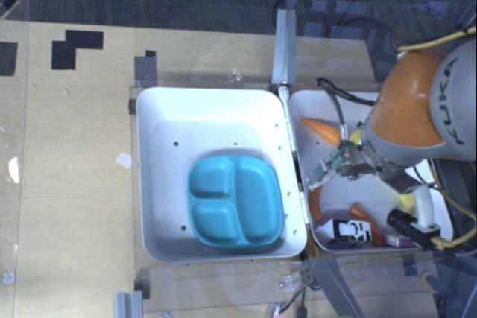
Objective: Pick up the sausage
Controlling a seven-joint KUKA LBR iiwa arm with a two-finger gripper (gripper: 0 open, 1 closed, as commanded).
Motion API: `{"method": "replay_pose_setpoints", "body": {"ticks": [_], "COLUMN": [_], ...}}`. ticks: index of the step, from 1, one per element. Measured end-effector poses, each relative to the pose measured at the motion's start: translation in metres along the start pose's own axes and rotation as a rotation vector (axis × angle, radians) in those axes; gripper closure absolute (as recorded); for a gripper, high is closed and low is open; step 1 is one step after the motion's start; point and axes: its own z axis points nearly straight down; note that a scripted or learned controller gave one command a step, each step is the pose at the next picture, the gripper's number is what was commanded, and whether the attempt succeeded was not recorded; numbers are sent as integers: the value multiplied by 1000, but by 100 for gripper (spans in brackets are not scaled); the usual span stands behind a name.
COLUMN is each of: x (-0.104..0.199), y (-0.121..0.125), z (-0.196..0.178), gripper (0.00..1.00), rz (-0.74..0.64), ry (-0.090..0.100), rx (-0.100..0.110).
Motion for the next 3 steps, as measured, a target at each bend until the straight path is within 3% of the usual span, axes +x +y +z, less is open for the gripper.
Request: {"method": "replay_pose_setpoints", "body": {"ticks": [1,2,3], "x": [-5,14,9], "y": [-5,-1,-2], "z": [18,18,18], "gripper": [0,0,0], "rz": [-22,-30,-55], "ry": [0,0,0], "rx": [1,1,2]}}
